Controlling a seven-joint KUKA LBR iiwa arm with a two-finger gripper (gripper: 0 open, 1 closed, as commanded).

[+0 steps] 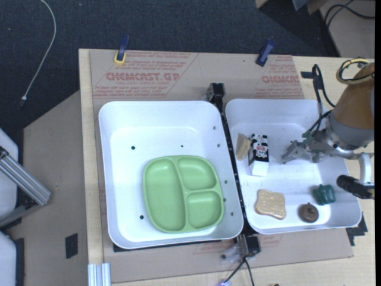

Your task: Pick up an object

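The right bin [286, 113] holds several small items. A black-and-white carton [259, 154] lies near its left wall, with a tan wedge [241, 146] beside it. A toast slice [270, 204], a brown doughnut [308, 212] and a teal object [324, 193] lie along the front. My gripper [288, 151] hovers in the bin's middle, right of the carton and apart from it. Its grey fingers are spread open with nothing between them.
The left bin [119, 124] holds a green divided plate [181, 192]. The grey arm with its orange band [355, 103] reaches in over the right bin's right wall. Black clips sit between the bins at the back [215, 91] and front [250, 243].
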